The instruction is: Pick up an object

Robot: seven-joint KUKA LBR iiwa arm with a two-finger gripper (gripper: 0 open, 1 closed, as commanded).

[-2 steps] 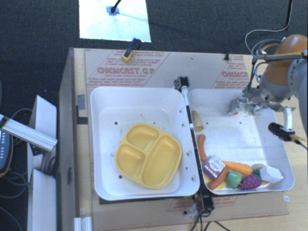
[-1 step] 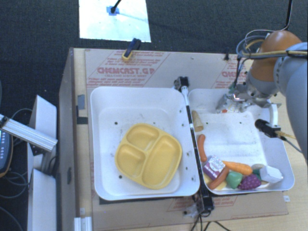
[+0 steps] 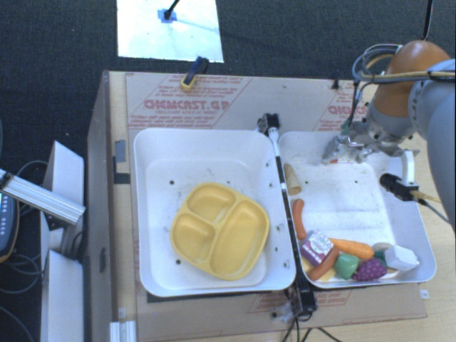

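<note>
The gripper (image 3: 340, 148) is seen over the far end of the right bin (image 3: 406, 212) — whether its fingers are released or clenched cannot be told. The toy foods — a carrot (image 3: 353, 248), grapes (image 3: 369, 269), a sausage (image 3: 298, 218) — are heaped at the near end, well apart from it. A yellow plate (image 3: 219, 229) lies in the left bin (image 3: 153, 191).

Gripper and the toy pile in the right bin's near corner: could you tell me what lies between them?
In the camera view, only bare white bin floor lies between the gripper and the toy pile.
</note>
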